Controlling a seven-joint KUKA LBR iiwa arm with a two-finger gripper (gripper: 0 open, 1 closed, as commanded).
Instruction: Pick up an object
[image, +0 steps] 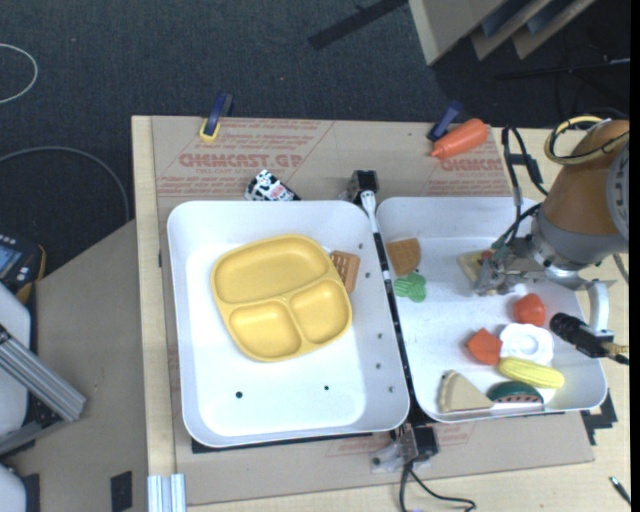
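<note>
My gripper (491, 274) is low in the right bin (440, 325), near its back right, with the grey arm and its orange band rising behind it. A small tan piece (470, 265) lies right at the gripper's left side; I cannot tell whether it is touched. Just to the front right of the gripper sits a red tomato (529, 307). Further forward lie an orange-red piece (484, 346), a white fried egg (527, 343), a yellow corn cob (531, 374), a watermelon slice (516, 396) and a tan wedge (461, 391).
A brown toast piece (404, 255) and a green item (410, 289) lie at the right bin's left side. The left bin (285, 400) holds a yellow divided plate (281, 296) and a waffle piece (346, 268). A carrot (460, 138) and a cow-patterned toy (268, 187) lie outside the bins.
</note>
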